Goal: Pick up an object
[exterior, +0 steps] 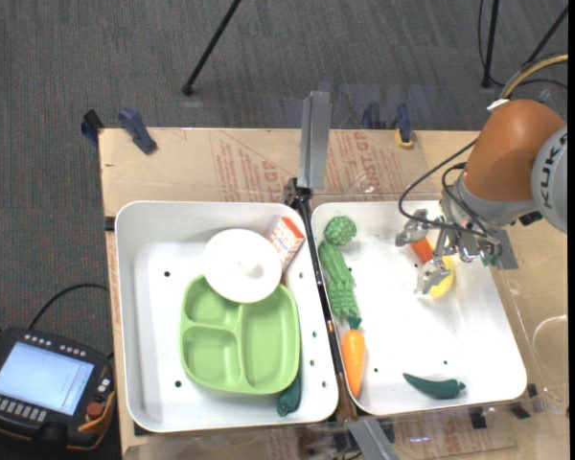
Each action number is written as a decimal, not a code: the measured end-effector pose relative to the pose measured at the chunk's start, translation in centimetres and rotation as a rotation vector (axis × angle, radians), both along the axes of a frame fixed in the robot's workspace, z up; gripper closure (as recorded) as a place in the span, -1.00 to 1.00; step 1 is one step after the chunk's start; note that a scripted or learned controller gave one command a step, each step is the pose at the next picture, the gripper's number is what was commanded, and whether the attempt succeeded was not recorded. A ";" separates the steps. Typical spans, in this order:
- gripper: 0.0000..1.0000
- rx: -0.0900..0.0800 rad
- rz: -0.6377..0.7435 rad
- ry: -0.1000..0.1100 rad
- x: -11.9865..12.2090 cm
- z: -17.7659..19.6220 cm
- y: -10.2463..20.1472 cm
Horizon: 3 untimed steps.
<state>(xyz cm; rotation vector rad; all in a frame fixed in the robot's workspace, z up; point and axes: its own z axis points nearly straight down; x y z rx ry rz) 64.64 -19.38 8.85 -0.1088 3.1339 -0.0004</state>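
My gripper (pixel 420 259) hangs low over the far right part of the right bin (pixel 479 338), its fingers spread apart and pointing left. A small orange-red piece (pixel 421 248) sits in the gap between them, and I cannot tell if it is touched. A yellow piece (pixel 444 283) lies just below the lower finger. Elsewhere in this bin are a green broccoli-like toy (pixel 339 228), a long green vegetable (pixel 340 284), an orange carrot (pixel 354 357) and a dark green pepper (pixel 436 384).
The left bin (pixel 139 305) holds a green divided plate (pixel 240 343), a white round bowl (pixel 242 264), an orange-and-white carton (pixel 287 241) and a dark green item (pixel 289 399). A tablet-like pendant (pixel 43 381) lies at the lower left, off the bench.
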 end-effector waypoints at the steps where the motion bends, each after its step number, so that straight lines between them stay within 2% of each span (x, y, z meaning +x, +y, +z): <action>1: -1.00 0.000 0.020 -0.001 -0.2 0.1 -0.8; 2: -1.00 0.001 0.025 0.003 -1.2 0.0 -0.4; 3: -1.00 0.001 0.018 0.001 -0.1 0.1 0.1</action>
